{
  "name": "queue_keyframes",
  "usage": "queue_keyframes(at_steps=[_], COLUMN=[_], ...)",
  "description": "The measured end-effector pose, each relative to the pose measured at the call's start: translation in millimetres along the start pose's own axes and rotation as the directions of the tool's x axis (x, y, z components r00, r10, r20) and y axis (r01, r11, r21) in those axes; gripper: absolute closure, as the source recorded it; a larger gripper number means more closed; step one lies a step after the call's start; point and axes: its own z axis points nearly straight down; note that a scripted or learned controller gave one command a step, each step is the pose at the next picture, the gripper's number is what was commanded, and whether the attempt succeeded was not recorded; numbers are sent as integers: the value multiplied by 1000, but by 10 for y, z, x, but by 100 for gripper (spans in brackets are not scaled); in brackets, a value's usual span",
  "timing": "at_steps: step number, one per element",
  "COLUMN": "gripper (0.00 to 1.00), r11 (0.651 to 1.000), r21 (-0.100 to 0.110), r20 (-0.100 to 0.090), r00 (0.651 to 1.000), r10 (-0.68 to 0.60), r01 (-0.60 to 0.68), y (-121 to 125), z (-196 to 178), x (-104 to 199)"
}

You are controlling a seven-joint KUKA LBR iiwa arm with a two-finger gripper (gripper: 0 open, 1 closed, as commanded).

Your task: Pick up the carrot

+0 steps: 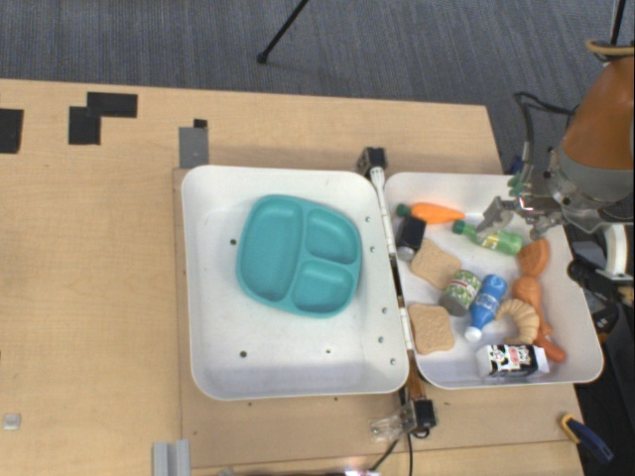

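Looking down: a slanted overhead view took in a pale wooden bench (89, 296) that carried two shallow white bins side by side.
Carrot: it lay at the back of the right bin (585, 360), near the inner wall, an orange carrot (437, 212) with a green top pointing left, flat and clear of the gripper.
Gripper: the gripper (516, 214) hung over the back of the right bin, to the right of the carrot and just above a green bottle (489, 237); its fingers (495, 209) were spread apart with nothing between them.
Likely reason: the spread fingers suggested an approach not yet lined up with the carrot.
Neighbours: a black block (411, 233), bread slices (434, 265), a small can (460, 289), a blue bottle (484, 305) and a croissant (522, 315) crowded that bin.
Left bin: the left bin (213, 365) held a teal divided plate (298, 255).
Room: grey carpet (149, 18) lay beyond the bench.
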Motion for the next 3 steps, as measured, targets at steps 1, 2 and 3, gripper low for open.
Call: queue_keyframes(at_steps=[1,2,3], gripper=[0,0,0], r11=[982,896,747], r21=[5,33,26], r20=[-2,14,-8], r00=[982,897,747], r10=[189,443,664], r01=[-189,-443,-664], y=[356,704,591], z=[665,915,921], x=[410,568,623])
